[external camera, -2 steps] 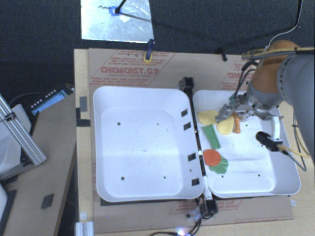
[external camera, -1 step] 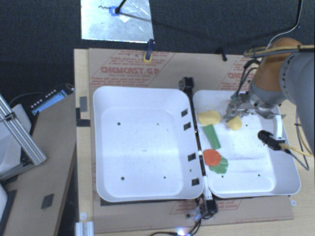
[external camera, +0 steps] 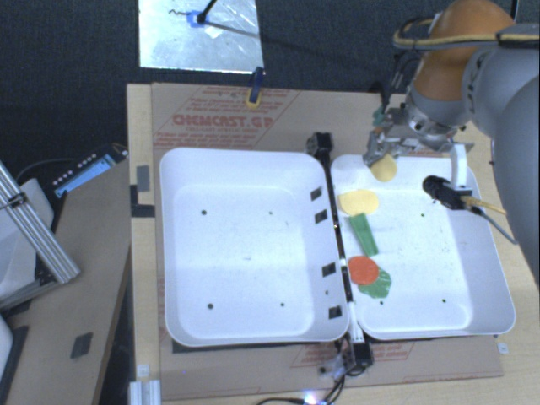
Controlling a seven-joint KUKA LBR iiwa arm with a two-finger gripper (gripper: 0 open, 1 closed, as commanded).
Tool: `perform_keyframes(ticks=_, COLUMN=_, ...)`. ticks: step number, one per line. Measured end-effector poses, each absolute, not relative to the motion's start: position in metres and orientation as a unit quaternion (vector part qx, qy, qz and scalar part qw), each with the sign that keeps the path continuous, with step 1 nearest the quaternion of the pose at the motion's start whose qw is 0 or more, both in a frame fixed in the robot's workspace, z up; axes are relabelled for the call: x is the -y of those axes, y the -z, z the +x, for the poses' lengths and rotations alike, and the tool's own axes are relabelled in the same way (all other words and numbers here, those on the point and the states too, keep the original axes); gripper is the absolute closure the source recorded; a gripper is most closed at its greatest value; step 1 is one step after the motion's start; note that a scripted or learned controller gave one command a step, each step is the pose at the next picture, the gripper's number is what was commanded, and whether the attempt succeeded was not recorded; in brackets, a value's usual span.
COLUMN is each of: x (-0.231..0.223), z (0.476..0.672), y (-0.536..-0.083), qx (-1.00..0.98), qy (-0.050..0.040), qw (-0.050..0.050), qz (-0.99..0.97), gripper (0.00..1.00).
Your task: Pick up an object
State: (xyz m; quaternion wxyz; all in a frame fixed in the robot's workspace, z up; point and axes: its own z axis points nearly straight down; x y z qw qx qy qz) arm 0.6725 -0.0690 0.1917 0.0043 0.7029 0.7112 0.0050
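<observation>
Gripper is up over the right bin pinching a yellow ball, so the pick looks basically done.

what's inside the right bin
The right bin has a flat yellow piece, a green stick, an orange disc overlapping a green piece, plus a pale yellow lump at the gripper. The arm covers its far corner.
</observation>
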Motion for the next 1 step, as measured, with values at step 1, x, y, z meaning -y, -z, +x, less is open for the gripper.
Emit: perform_keyframes(ticks=1, x=-0.0055, z=0.6689, y=-0.1846, qx=-0.711, qy=-0.0014, qw=0.000, qz=0.703, gripper=1.00)
